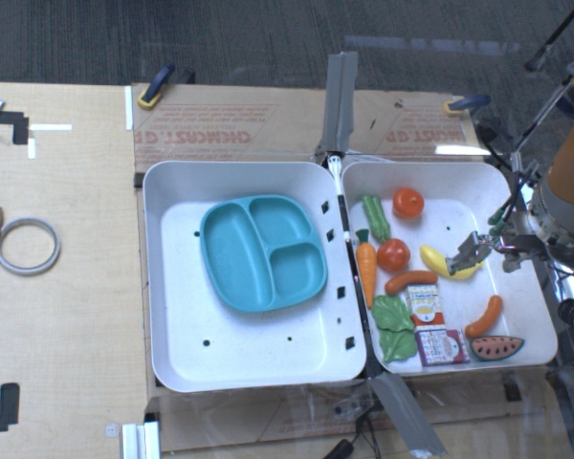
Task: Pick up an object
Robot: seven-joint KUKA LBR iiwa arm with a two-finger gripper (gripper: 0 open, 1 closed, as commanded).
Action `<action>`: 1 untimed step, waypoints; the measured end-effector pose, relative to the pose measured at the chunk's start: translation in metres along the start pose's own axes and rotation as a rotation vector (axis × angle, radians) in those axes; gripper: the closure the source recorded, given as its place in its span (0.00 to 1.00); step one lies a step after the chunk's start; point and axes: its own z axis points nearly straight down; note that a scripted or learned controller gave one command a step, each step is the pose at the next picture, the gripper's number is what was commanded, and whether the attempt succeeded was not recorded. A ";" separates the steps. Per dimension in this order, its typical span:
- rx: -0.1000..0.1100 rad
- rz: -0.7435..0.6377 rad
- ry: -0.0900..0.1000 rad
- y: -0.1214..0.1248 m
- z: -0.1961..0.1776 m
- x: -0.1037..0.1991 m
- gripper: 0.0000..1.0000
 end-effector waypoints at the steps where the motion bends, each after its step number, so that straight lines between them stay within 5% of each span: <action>1: -0.003 0.080 -0.001 0.072 0.147 -0.011 0.00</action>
